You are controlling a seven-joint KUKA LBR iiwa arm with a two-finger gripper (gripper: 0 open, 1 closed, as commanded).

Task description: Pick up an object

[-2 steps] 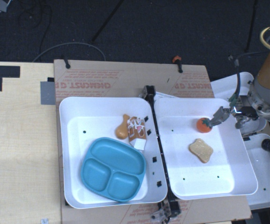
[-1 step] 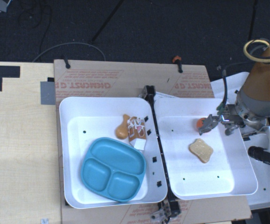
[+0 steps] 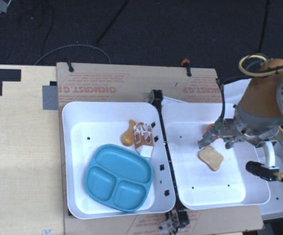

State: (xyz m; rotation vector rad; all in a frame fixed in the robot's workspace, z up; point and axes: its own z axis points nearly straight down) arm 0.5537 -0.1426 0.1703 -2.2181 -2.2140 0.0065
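Right bin: pincer released above bread slice, arm partly cropped.

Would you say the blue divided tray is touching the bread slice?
Apart. The camera view shows the blue tray in the left bin, the bread slice in the right bin.

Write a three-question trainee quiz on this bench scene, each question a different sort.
1. True or false: the blue divided tray lies in the left bin.
2. Which lies nearest the gripper? A) toast slice B) chicken drumstick C) blue divided tray
3. Fill in: the toast slice lies in the ____ bin.

Key: 1 true; 2 A; 3 right.
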